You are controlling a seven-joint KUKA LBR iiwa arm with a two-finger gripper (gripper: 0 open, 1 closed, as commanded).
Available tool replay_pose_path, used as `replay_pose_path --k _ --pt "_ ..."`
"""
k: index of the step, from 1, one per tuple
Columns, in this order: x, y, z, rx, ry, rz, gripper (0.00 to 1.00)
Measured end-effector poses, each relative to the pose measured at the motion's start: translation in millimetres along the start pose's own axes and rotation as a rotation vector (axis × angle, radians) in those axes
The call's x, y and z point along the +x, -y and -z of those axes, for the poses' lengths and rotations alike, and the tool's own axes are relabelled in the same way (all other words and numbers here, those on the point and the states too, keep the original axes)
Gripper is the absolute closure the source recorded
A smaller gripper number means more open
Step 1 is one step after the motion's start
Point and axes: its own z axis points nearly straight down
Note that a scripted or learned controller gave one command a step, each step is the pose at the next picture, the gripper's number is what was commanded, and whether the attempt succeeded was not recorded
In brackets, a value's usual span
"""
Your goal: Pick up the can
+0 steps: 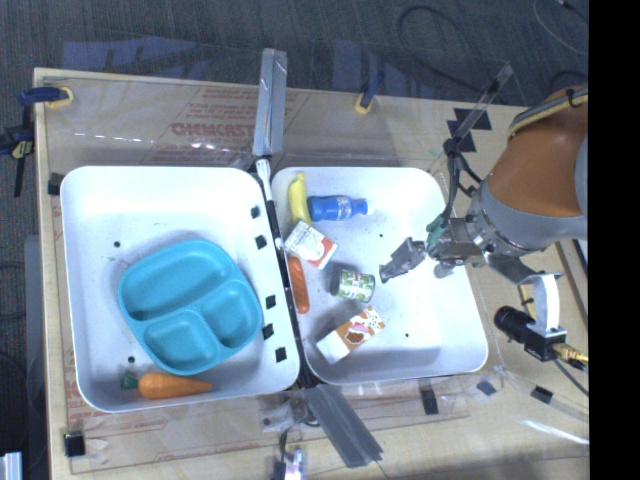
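The can, small with a green label, lies on its side near the middle of the right bin. My gripper hangs over that bin, a little to the right of the can and slightly farther back, apart from it. Nothing is between its fingers, which look spread a little.
Around the can lie a yellow banana, a blue bottle, a white carton, an orange carrot and a juice box. The left bin holds a blue divided plate and a carrot.
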Motion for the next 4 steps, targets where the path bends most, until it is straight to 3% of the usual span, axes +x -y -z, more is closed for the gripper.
replay_pose_path --k 1,2,3,4 --pt "51 -52 -45 0.002 0.0 0.048 0.0" --pt "56 -53 -170 -0.002 0.007 0.145 0.0" --pt "13 9 -171 -0.002 0.0 0.154 0.0" --pt "13 8 -161 -0.002 0.001 0.16 1.0"
